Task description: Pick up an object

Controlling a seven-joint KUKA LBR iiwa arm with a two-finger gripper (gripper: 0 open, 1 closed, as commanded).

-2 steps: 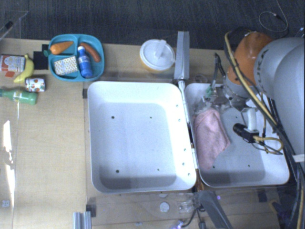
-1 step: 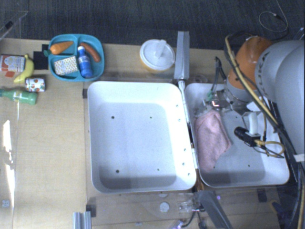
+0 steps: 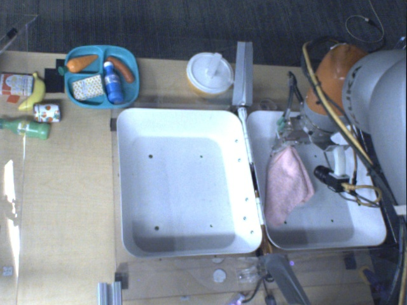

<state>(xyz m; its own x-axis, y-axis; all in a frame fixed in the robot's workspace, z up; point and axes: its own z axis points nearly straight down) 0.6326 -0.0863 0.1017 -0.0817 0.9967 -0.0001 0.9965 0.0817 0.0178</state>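
Reaching in from the right, the big grey arm (image 3: 375,100) hangs over the right bin (image 3: 362,230). The pink cloth (image 3: 287,183) dangles from the gripper (image 3: 289,135), pinched at its top, so it droops down long toward the bin floor.

Robotics lab bench (image 3: 63,202), two white bins (image 3: 184,183) side by side, grey arm (image 3: 375,88) with cabling, toy food tray (image 3: 102,75)
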